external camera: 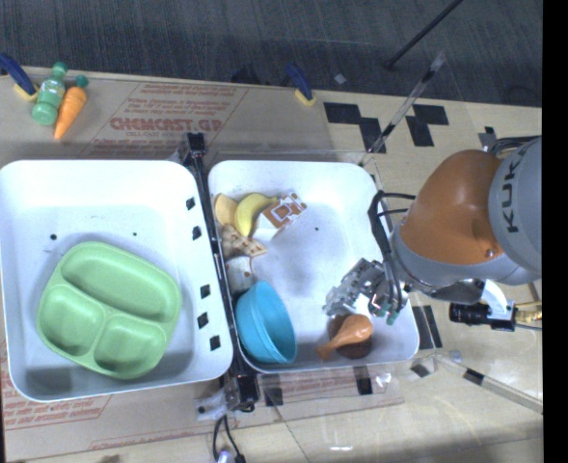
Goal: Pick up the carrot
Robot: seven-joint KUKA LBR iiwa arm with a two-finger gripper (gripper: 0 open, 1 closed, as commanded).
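The carrot (68, 112) lies on the worktop (168, 114) outside the bins, beyond the left bin's (13, 258) far corner, touching a green toy (47, 99). The jaws hang low in the right bin (312, 186), just above a brown drumstick-like piece (349, 334). Whether they are clenched or released I cannot tell, as they blur together.

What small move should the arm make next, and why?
Probably lift the end effector out of the right bin and carry it toward the far left. It hangs beside a brown piece, while the carrot lies outside both bins, on the cardboard behind the left bin.
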